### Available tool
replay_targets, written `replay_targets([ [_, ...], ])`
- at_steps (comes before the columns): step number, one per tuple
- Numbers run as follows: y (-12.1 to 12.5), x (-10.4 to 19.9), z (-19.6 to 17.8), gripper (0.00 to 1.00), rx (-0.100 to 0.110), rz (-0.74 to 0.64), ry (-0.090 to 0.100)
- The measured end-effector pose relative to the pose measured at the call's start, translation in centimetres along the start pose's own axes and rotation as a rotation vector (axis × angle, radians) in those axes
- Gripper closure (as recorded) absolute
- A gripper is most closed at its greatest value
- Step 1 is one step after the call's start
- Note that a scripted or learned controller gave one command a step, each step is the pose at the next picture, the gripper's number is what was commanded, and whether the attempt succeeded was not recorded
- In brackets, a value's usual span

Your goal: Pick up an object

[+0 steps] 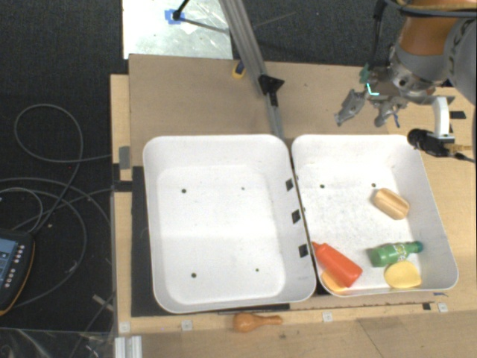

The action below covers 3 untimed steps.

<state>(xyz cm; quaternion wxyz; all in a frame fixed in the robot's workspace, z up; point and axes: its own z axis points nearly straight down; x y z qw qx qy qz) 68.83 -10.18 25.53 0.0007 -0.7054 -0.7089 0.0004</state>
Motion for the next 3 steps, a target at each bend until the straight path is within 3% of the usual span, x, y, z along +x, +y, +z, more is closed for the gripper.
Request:
replay_targets([
  [1, 0.1, 0.0, -0.3, 0.00, -0.004, -0.002, -0.001],
  [3, -0.6, -0.6, 9.2, 0.00, 0.001, 0.004, -0.001],
])
